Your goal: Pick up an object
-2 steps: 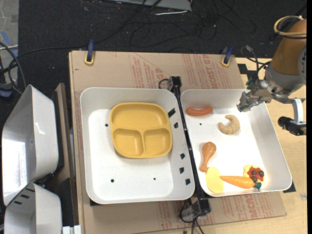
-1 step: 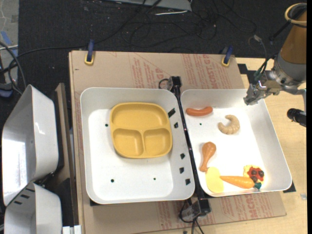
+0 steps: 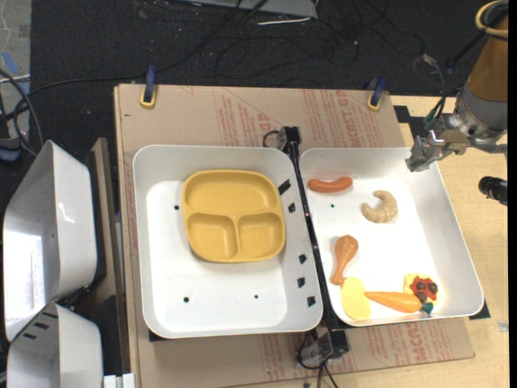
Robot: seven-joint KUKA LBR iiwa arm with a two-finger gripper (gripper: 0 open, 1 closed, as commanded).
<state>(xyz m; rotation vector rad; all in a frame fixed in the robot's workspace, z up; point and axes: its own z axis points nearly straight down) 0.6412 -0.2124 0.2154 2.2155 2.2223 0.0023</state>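
The right bin (image 3: pixel 452 225) holds toy foods: a red sausage (image 3: pixel 329 185), a beige croissant (image 3: pixel 380 207), a brown drumstick (image 3: pixel 344 255), a yellow slice (image 3: pixel 353 297), an orange carrot (image 3: pixel 393 301) and a small pizza piece (image 3: pixel 422 287). My gripper (image 3: pixel 422 157) hangs at the bin's far right corner, well clear of every food item. Nothing shows between its fingers.
The left bin (image 3: pixel 153 241) carries a yellow divided plate (image 3: pixel 234 215). Clamps (image 3: pixel 148 95) (image 3: pixel 376 95) hold the cardboard base at the back. White containers (image 3: pixel 48 217) stand off the bench to the left. Cables lie behind.
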